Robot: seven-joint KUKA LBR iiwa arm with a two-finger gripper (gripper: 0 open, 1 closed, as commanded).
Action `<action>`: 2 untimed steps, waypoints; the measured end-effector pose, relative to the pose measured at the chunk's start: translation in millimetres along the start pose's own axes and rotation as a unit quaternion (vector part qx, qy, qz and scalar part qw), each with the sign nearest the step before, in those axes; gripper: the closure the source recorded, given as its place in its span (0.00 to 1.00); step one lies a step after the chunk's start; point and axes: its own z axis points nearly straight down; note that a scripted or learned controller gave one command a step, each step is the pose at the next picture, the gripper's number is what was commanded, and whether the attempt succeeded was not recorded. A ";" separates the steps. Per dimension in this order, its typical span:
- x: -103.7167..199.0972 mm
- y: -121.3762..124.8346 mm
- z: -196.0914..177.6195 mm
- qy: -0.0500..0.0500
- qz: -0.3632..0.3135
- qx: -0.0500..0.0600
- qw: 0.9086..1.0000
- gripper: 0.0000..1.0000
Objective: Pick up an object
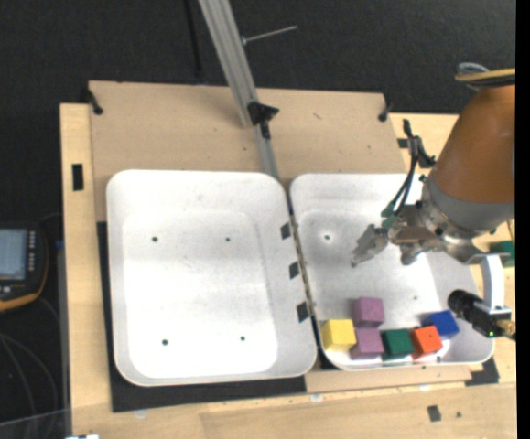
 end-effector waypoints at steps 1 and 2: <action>36.1 -29.7 8.8 0.001 -0.006 0.003 1.000 0.00; 52.2 0.6 60.5 0.001 -0.006 0.004 1.000 0.00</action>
